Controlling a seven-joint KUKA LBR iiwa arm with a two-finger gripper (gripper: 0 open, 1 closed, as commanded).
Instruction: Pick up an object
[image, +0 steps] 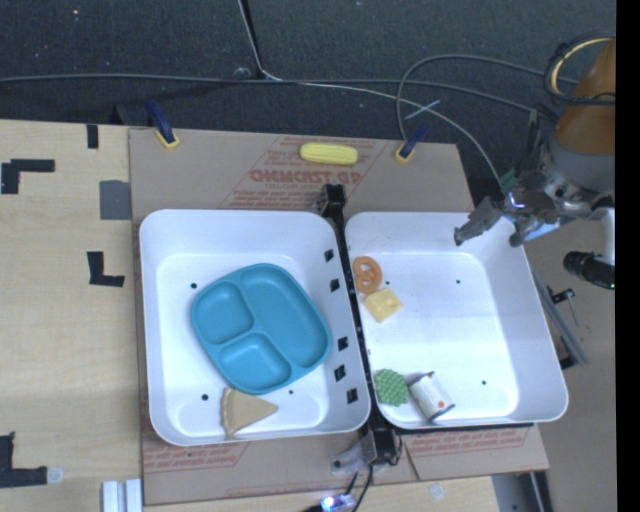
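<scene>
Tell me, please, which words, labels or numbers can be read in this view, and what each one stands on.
Red print on the cardboard sheet under the bins, upside down to the camera: blurred, not readable with any certainty.
More red print along the cardboard's front edge, below the left bin: too small and blurred to read.
Small can in the right bin: its label is too small to read.

The right bin (500, 300) has open floor across its centre and far right side. Obstacles there sit along its left wall and near edge: an orange ring (367, 273), a yellow block (384, 305), a green piece (391, 386) and a small white can (431, 395). In the left bin (160, 300), a blue divided plate (260, 327) occupies most of the floor, with a tan wedge (243, 410) at the near edge.
</scene>
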